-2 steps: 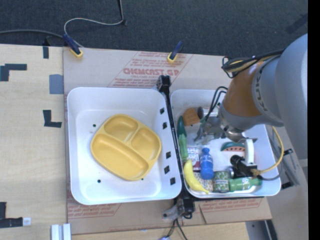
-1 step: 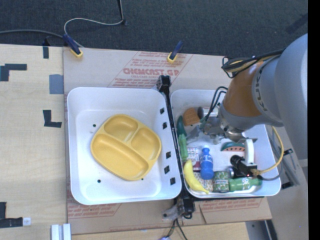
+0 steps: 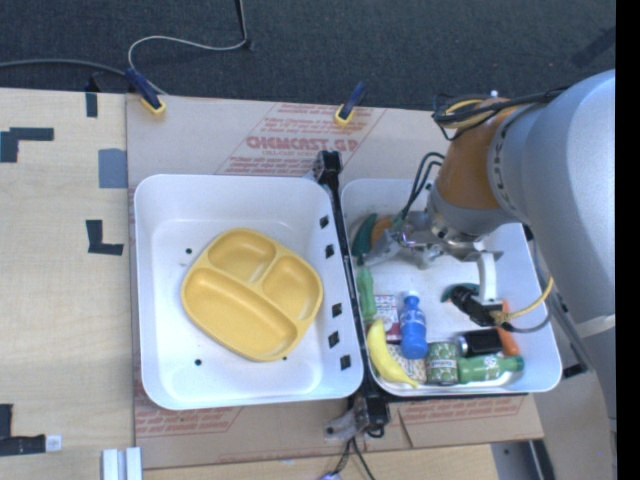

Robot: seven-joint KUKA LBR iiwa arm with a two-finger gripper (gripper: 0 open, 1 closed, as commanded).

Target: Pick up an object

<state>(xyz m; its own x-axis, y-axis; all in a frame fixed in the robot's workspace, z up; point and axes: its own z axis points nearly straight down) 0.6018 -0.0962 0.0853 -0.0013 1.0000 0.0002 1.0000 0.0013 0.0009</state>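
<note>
Robot arm reaching in from right, hand [image 3: 410, 240] hanging low over upper part of right bin [image 3: 545, 368]. Cannot tell how hand is set or whether gripping anything. Blue bottle [image 3: 411, 324], banana [image 3: 384, 358] and green bottle [image 3: 478, 368] lying near bin's front edge. Yellow divided plate [image 3: 252, 292] sitting in left bin [image 3: 160, 268].

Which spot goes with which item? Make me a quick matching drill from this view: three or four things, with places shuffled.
Things:
1. yellow divided plate
2. banana
3. blue bottle
4. green can

Places:
A. right bin, front edge, right of the bottle
B. left bin, middle
C. right bin, front left corner
D. right bin, between banana and arm

Pairs: 1-B, 2-C, 3-D, 4-A
</note>
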